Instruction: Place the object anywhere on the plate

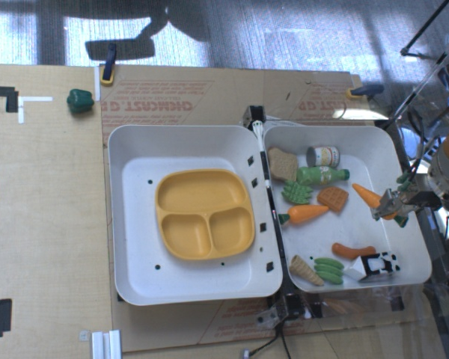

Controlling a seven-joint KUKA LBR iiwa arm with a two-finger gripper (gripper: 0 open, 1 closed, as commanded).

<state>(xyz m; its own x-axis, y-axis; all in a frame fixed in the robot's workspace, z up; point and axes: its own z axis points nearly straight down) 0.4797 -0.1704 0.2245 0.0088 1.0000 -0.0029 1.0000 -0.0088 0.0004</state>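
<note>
Gripper [389, 206] | right bin's [393, 144] right edge, finger state unclear, small carrot [365, 195] just beside | plate [205, 213] yellow, left bin [135, 148] | bread [283, 164], bottle [322, 176], waffle [332, 198] in right bin

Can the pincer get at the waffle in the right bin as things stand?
Probably yes. The waffle lies flat with open top; the pincer sits just right of it, with only a carrot piece between them.

Sunlit grey carpet [284, 21] beyond wooden bench [37, 238]
</note>
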